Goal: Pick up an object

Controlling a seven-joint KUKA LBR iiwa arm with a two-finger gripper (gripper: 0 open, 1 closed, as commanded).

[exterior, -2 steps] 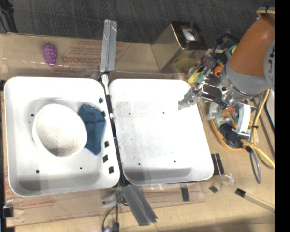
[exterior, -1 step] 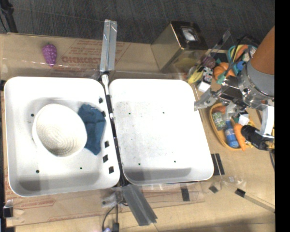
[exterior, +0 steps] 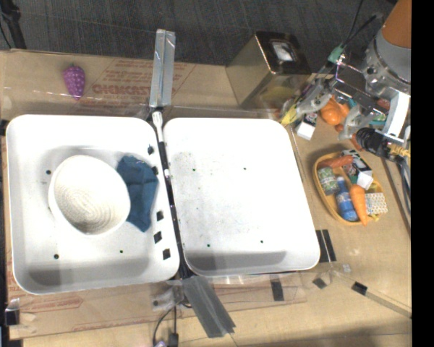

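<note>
**Mia:** Where is the stuff to grab?

**Ben:** In the left bin (exterior: 29,194). A white hat (exterior: 90,194) lies there, and a blue cloth (exterior: 139,191) touches its side. The right bin (exterior: 275,255) sits beside it.

**Mia:** And the gripper (exterior: 340,110)?

**Ben:** Up near the bench's far right corner, well apart from both. It seems to have an orange thing by it. I cannot tell its state.

**Mia:** What could go wrong?

**Ben:** The cloth is floppy and may slip out. The hat is wide, so a grab may slide off.

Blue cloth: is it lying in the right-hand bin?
No, the blue cloth lies in the left bin, beside the white woven hat, not in the right bin.
</note>
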